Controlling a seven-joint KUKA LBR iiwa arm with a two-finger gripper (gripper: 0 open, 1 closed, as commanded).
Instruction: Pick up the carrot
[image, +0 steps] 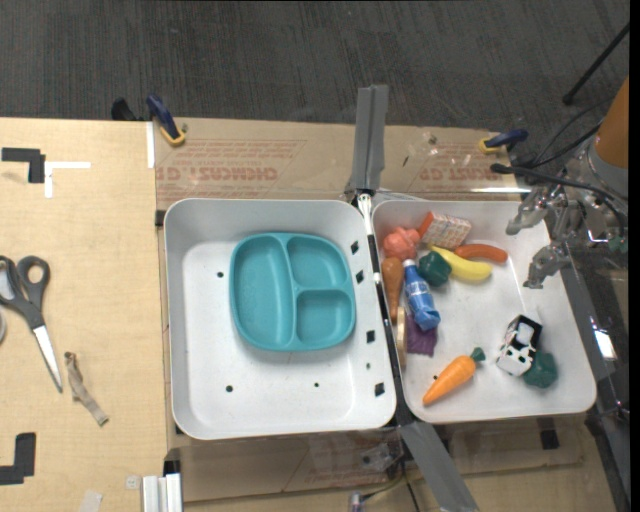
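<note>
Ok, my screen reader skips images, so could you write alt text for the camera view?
An orange toy carrot lies near the front of the right white bin among other toy foods, with the metal gripper above the bin's right rim. The left white bin holds a teal divided plate.

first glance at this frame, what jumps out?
The teal divided plate sitting alone in the left bin, then the colourful heap of toys along the right bin's left wall. The carrot lies apart near that bin's front, tip toward the front-left corner, with the gripper at the bin's right rim, away from it.
</note>
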